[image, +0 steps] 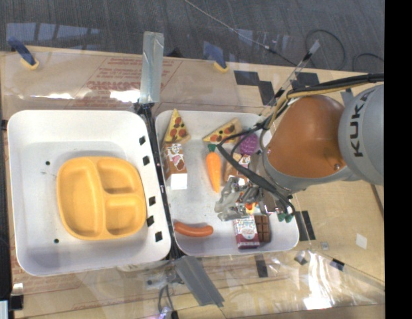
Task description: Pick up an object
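Observation:
My gripper (234, 201) hangs low over the middle of the right bin (193, 244), below the orange wrist band. Around it lie toy foods: an orange carrot (213, 170) just to its left, a sausage (193, 230) at the bin's front, a maroon carton (246, 233) with a chocolate bar (262, 226) just in front of the gripper. Two pizza slices (175, 129) (222, 133) lie along the far wall, and a cake slice (175, 165) rests near the left wall. A purple item (248, 143) sits partly hidden under the arm.
The left bin (33, 131) holds a yellow divided tray (100, 197). A grey tape strip (151, 68) runs over the seam between the bins. Black cables (325, 82) trail from the arm across the bench at the back right.

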You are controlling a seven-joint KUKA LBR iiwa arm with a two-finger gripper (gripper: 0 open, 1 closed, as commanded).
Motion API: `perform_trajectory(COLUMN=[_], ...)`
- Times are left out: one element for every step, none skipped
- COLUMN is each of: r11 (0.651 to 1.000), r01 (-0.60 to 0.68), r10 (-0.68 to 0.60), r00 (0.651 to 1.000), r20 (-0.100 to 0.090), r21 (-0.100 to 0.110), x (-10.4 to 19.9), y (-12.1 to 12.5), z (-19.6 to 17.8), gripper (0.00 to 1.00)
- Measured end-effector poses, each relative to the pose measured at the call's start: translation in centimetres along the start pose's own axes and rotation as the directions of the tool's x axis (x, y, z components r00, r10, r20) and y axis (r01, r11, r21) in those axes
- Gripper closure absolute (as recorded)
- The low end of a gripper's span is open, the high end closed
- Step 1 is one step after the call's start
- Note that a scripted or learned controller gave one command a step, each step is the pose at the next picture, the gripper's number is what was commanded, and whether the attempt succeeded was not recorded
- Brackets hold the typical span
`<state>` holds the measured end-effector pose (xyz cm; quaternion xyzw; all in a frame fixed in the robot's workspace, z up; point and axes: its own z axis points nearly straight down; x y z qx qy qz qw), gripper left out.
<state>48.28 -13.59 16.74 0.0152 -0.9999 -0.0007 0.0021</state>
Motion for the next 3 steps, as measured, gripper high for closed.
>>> perform_trajectory(r11=[0.975,0.963,0.972], r01=[0.221,0.269,0.234], r10=[-0.221,-0.269,-0.234], r00=[0.975,0.963,0.972], r20=[0.01,-0.002,0.015], r21=[0.006,-0.002,0.006], x=[-3.3,-8.4,-12.2], y=[0.6,3.8,9.1], z=[-7.9,1.2,-8.2], gripper=[1.0,1.0,1.0])
